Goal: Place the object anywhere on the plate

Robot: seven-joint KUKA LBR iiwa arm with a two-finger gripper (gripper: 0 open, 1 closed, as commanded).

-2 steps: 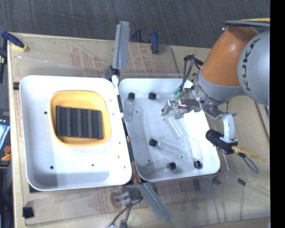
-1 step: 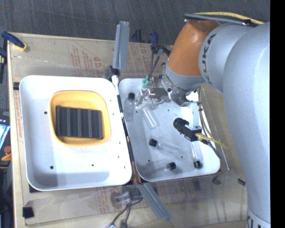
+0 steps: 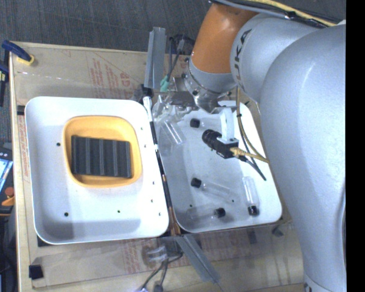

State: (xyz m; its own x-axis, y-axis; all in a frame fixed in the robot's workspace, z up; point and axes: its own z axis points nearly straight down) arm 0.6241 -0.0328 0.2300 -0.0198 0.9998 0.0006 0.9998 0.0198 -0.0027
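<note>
Clear tubes (image 3: 216,190) with black caps lie in lower right bin (image 3: 261,218) | plate (image 3: 103,126) left-centre of frame | light, slick, roll-prone: you'd pinch mid-barrel | gripper (image 3: 170,108) top centre, opening hidden from you

faint red print on bench (image 3: 103,72), illegible

Yellow plate (image 3: 101,126) with dark ribbed centre, flat in left bin (image 3: 48,218); clear vials (image 3: 213,190) in right bin (image 3: 267,215).
</note>
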